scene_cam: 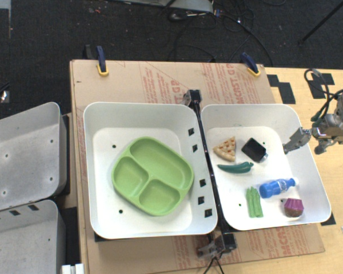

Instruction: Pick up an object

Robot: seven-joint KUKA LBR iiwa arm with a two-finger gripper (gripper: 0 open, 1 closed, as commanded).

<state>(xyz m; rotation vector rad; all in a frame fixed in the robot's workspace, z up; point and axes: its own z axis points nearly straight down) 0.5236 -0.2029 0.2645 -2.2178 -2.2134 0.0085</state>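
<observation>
The right bin [274, 116] holds several small objects: a pizza slice [224, 149], a black block [254, 149], a dark green pepper [236, 167], a blue bottle [276, 187] lying on its side, a bundle of green stalks [254, 202] and a purple item [293, 207]. My gripper [308, 143] hovers over that bin's right rim, to the right of the black block. Its fingers [294, 141] are spread open with nothing between them.
In the left bin [103, 124] lies a green divided plate [153, 176]. A black divider strip [204, 164] runs between the two bins. Two white lids or trays [23, 147] sit off the bench at the far left.
</observation>
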